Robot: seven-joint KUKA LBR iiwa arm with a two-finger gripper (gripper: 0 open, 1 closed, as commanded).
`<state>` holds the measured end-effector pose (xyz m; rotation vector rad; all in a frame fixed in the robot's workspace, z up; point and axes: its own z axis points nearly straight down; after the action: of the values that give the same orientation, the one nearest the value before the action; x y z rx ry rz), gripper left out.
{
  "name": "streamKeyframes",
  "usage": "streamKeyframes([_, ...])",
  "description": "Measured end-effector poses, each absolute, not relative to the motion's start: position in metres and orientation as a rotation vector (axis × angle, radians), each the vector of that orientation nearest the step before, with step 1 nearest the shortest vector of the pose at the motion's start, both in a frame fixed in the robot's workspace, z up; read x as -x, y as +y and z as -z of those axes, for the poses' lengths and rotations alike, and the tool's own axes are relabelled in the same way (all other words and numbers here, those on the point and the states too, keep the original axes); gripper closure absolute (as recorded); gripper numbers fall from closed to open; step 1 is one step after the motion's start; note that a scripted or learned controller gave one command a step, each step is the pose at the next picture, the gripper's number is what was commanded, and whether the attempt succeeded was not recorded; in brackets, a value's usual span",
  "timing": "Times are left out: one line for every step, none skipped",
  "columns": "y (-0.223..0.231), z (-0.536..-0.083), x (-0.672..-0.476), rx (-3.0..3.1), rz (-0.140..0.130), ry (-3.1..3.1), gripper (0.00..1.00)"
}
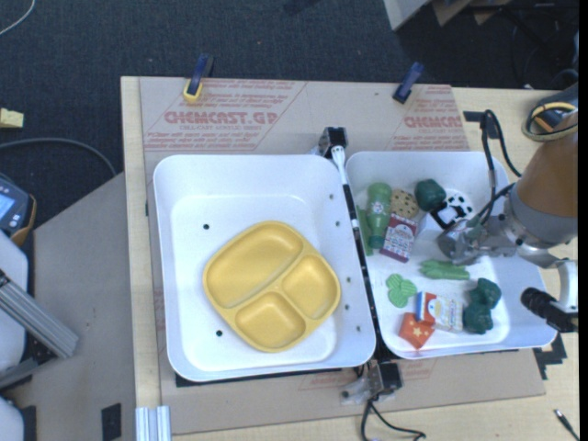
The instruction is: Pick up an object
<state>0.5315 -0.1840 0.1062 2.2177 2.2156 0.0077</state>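
Note:
The right bin (524,333) holds several small items. A green bottle (377,214) lies by its left wall, with a red and white carton (400,238) and a tan block (401,202) beside it. Further back are a dark green piece (428,193) and a black and white ball (452,209). My gripper (457,244) hangs low over the middle of this bin, just above a green pea pod (445,269) and right of the carton. Nothing shows in its grasp.
The left bin (179,246) carries a yellow divided plate (271,285). At the front of the right bin lie green slices (400,289), a red, white and blue carton (419,318), a white packet (448,312) and dark green broccoli (480,305). Cables run by the arm.

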Motion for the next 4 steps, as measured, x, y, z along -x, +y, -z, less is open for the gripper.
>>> streamKeyframes([-0.185, -0.150, -0.529, -2.217, -0.003, 2.218, 1.00])
streamKeyframes([-0.184, -0.214, -0.530, -2.214, -0.004, 2.218, 1.00])
streamKeyframes([-0.185, -0.226, -0.531, -2.216, -0.003, 2.219, 1.00])
streamKeyframes([-0.132, -0.234, -0.547, -2.213, -0.004, 2.225, 1.00])
